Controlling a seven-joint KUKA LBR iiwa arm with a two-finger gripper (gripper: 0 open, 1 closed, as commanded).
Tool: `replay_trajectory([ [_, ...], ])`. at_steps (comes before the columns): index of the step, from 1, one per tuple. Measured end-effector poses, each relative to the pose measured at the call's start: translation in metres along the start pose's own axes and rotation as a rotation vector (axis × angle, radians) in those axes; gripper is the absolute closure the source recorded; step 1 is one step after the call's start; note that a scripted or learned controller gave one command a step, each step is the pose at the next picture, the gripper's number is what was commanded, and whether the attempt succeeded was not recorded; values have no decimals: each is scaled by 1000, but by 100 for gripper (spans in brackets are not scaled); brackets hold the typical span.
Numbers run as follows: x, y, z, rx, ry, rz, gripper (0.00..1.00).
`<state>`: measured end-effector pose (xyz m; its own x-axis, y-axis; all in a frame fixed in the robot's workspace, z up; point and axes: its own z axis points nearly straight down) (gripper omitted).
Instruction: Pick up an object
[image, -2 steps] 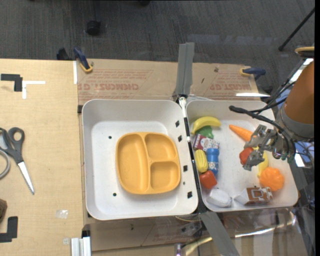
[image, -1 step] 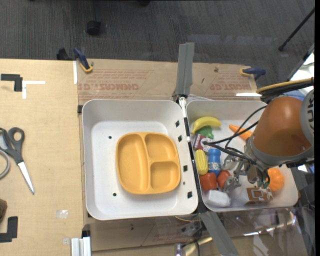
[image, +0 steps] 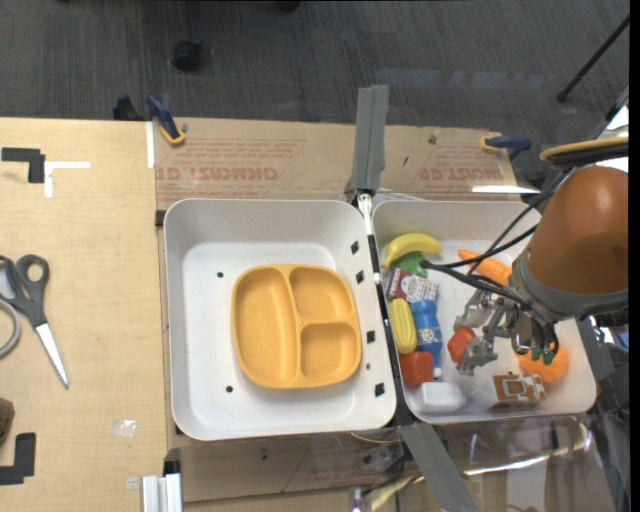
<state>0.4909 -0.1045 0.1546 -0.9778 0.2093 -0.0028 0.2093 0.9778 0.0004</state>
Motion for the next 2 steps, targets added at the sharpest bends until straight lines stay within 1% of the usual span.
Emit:
replay_trajectory([
  [1, -67, 66, -37, 1, 0, 231, 100],
  [2, -33, 86, -102, 2, 1, 587, 100],
])
